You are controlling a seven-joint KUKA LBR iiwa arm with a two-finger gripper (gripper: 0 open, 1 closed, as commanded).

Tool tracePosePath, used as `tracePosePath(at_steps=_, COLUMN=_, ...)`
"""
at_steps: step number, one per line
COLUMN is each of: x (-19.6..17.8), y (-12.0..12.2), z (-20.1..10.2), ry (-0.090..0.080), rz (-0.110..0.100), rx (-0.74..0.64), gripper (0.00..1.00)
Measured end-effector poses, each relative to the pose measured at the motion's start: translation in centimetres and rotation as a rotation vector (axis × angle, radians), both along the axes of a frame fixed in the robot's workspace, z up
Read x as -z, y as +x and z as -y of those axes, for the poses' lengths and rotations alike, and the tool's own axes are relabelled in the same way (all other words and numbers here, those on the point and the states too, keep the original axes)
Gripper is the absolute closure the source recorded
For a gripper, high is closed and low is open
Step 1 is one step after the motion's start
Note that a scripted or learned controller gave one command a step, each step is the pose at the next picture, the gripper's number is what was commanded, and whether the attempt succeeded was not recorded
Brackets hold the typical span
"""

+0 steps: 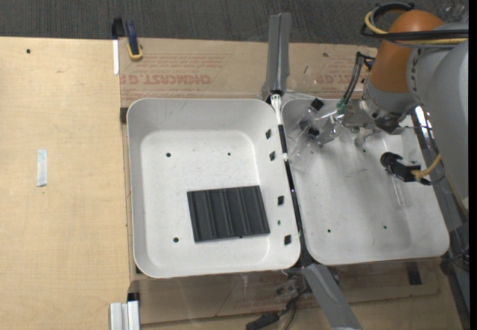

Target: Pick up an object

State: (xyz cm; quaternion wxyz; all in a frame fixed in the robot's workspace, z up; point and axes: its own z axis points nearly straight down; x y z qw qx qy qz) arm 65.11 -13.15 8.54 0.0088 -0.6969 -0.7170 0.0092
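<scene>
Plainly, 2 white bins sit side by side on the desk [59,97]. The left bin [149,120] holds 1 ribbed black panel [227,214], lying flat near its front; it looks stiff, light and low, best taken across an edge. Whether the jaws [322,129], at the right bin's [358,246] far left corner, are open or closed cannot be told.

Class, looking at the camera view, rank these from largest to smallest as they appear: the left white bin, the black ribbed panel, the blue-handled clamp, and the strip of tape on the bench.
1. Left white bin
2. Black ribbed panel
3. Blue-handled clamp and strip of tape: they look alike, too close to rank.
</scene>
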Motion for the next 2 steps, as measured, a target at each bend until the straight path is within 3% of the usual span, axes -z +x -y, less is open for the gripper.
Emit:
tracePosePath(at_steps=1, x=-0.91, y=-0.01, z=0.09, ry=-0.004, rz=0.0, rx=-0.003, gripper=1.0)
tracePosePath(at_steps=2, x=-0.86, y=-0.05, z=0.02, ry=-0.002, rz=-0.003, rx=-0.003, gripper=0.0)
